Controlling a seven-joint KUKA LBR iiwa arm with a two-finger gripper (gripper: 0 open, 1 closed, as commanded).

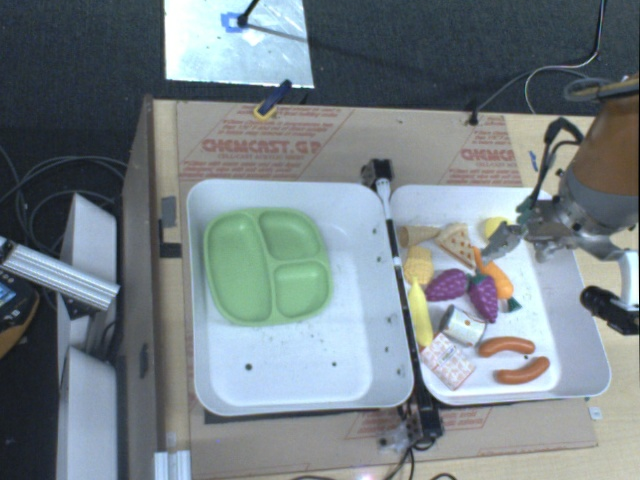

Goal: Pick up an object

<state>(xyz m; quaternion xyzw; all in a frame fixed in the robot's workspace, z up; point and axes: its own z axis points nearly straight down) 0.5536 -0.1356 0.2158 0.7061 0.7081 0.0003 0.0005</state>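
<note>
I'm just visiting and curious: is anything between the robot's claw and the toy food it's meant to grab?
Nothing visible blocks it. The gripper hangs over the right bin, right beside the carrot and yellow piece. The toys lie crowded, though: purple grapes touch the carrot, so neighbours may get nudged.

Arm (605, 158): broad orange-brown band on the upper body, rounded in section, with a pale grey ring at its top edge. Below the band, a grey metallic wrist housing with a lighter lower rim. A thin cable loops along the band's left side. Gripper (505, 240): grey metal, slim, extending from a dark grey mounting block. A separate black cylindrical fitting projects beneath the wrist. No legible markings.
</note>
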